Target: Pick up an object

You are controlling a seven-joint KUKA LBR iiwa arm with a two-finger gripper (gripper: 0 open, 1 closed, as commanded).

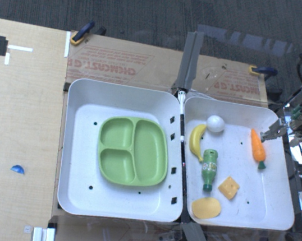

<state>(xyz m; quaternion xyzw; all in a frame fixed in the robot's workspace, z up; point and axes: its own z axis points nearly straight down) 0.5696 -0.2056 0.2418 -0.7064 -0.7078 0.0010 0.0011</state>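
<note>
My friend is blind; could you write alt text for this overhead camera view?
A robot gripper hovers at the right bin beside a carrot; that bin also holds a banana, white ball, green bottle and cheese wedge. The left bin holds a green divided plate.

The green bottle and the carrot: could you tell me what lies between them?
Only bare white floor of the right bin separates the green bottle from the carrot, seen in the camera view.

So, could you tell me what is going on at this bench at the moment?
A robot arm reaches in from the right, with its gripper at the far right side of the right bin, just beside the carrot. Nothing is visibly held. The banana, white ball, green bottle, cheese wedge and yellow chip lie in that bin. The left bin holds a green divided plate.
</note>
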